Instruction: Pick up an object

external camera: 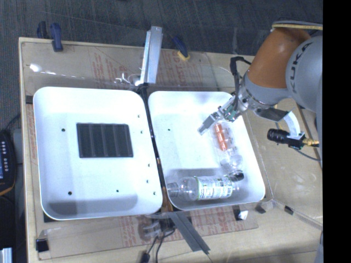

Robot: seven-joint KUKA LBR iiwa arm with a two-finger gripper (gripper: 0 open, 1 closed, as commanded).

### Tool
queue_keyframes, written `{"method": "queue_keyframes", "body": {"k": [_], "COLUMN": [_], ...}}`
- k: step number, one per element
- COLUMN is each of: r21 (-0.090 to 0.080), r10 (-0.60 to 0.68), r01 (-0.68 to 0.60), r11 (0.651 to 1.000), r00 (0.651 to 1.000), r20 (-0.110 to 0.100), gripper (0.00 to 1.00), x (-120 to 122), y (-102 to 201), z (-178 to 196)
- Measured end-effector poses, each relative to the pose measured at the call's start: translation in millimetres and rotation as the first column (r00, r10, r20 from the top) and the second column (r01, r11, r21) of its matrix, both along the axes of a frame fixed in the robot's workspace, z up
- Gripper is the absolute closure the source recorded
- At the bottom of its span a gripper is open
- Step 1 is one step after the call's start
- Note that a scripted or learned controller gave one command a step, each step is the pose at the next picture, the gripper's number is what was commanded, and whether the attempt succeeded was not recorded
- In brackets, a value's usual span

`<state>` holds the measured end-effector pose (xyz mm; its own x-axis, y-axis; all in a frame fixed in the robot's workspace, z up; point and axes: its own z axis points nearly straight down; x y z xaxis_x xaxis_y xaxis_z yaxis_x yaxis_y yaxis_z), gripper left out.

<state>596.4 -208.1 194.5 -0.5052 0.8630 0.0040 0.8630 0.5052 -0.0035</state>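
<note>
1. Camera view: desk (77, 64) bears two white bins; left bin (49, 147) has a dark ridged panel (104, 140).
2. Right bin (175, 114) holds a clear plastic bottle (205, 188) along its near wall.
3. Small orange-filled bottle (224, 144) lies just below the hand (211, 122); its grip I cannot tell.

One camera hangs fixed above the tabletop (82, 64), looking down at a slant. It stands far enough back to take in both white bins (49, 201), with dark floor (230, 4) beyond the far edge and the arm (285, 64) at the right.
</note>
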Motion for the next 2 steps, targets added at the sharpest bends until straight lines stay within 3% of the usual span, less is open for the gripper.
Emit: {"method": "queue_keyframes", "body": {"k": [1, 2], "r21": [-0.003, -0.003], "r10": [0.029, 0.029], "r01": [-0.029, -0.029], "r11": [1.000, 1.000], "r00": [1.000, 1.000], "r20": [0.006, 0.006], "gripper": [0.00, 0.00], "x": [16.2, 16.2], "y": [-1.2, -1.5], "z": [-15.3, -15.3]}}
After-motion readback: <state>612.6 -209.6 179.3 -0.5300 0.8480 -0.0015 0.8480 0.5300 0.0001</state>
